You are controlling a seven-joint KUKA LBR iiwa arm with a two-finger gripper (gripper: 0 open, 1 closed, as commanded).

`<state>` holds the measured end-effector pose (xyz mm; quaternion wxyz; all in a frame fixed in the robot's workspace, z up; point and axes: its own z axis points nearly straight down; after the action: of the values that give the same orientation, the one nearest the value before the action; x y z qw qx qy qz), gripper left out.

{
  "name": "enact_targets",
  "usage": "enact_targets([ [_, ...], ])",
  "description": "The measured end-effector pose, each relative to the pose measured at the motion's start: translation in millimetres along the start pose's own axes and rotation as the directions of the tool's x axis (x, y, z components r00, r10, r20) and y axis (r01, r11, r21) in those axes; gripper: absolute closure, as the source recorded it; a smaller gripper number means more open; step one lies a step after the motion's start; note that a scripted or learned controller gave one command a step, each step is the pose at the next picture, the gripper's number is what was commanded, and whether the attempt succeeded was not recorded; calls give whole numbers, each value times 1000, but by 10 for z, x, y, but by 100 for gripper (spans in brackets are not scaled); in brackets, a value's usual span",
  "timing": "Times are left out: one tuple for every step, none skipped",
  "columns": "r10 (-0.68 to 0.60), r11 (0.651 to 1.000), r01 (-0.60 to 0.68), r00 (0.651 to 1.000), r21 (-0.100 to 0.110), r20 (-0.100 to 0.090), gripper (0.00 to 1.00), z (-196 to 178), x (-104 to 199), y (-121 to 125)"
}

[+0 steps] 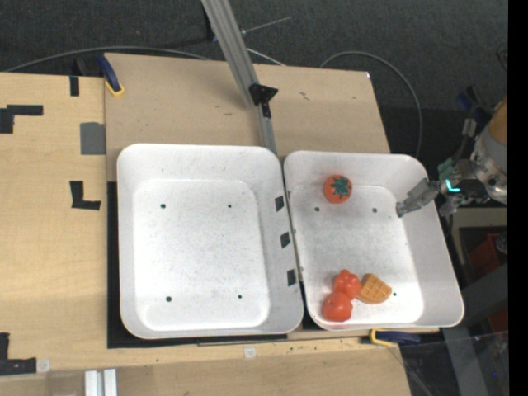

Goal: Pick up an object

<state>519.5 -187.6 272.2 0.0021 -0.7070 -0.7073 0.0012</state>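
A: Log the objects first. What do you have in the right bin (429, 246)?

B: You have three small toy foods. Near the far wall sits an orange-red round fruit (337, 188) with a dark green top, alone and well apart from the others. At the near wall a red lumpy piece (340, 295), strawberry-like, looks like two rounded lobes stacked; whether it is one item or two you cannot tell. Touching its right side is a tan waffle-like piece (374, 289) with a gridded face, lying flat.

A: Any writing or labels on them?

B: None you can read. The bin floors show only fine dark speckling and a few small dark dots.

A: Gripper?

B: The gripper (410, 201) hangs at the right bin's right wall, over the rim, well apart from all three foods. One grey finger slants down toward the bin floor. Nothing is between the fingers; whether they are spread or closed you cannot tell from this angle. A teal light shows on the wrist behind it.

A: Surroundings?

B: Note the left bin (132, 221) touching the right one along a seam with black clips. Both rest on a wooden bench (181, 97) bearing black tape marks at the left. A grey metal pole (235, 44) slants in from the top toward the seam.
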Motion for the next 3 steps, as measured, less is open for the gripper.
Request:
enact_targets([
  [-1, 1000, 1, 1000, -4, 1, 0, -19, 0, 7],
  [-1, 1000, 1, 1000, 1, 0, 0, 464, 91, 25],
  [0, 1000, 0, 1000, 2, 0, 0, 966, 59, -72],
])
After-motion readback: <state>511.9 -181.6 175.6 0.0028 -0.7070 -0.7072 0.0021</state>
